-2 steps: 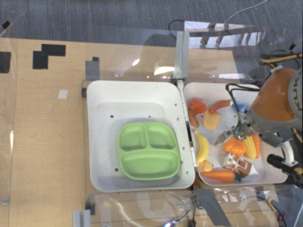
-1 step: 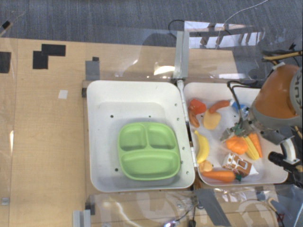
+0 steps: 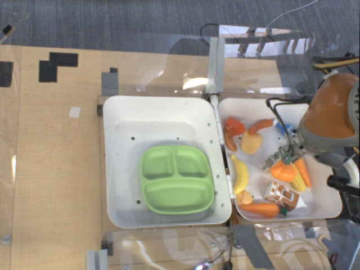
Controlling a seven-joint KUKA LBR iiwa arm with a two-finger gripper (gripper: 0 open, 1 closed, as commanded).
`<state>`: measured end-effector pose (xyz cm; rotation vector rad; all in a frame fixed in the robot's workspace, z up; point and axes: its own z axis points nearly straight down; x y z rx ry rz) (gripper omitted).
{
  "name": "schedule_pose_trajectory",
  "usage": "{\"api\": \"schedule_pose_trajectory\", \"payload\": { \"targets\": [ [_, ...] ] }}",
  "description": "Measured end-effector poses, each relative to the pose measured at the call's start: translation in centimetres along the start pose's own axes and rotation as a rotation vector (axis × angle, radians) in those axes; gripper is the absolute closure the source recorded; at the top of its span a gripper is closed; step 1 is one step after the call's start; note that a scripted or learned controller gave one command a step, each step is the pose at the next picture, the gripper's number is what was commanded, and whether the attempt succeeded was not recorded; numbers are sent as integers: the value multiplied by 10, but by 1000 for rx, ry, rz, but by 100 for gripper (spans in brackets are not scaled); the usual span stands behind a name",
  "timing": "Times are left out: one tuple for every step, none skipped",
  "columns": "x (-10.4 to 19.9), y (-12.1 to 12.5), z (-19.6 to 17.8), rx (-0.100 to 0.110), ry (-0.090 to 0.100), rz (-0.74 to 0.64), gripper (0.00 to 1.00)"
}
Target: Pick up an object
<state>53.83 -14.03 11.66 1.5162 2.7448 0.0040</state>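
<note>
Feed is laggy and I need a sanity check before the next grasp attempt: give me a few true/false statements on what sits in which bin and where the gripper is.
1. The green divided plate lies in the left bin. True.
2. The banana lies on the green plate. False: it lies in the right bin, near the wall shared with the left bin.
3. The gripper is over the right bin, by the orange pepper. True.
4. The long carrot is in the left bin. False: it lies at the near edge of the right bin.
</note>
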Motion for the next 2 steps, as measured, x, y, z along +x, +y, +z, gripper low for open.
{"api": "schedule_pose_trajectory", "payload": {
  "targets": [
    [37, 67, -69, 0, 1, 173, 100],
    [44, 63, -68, 3, 2, 129, 100]
  ]
}}
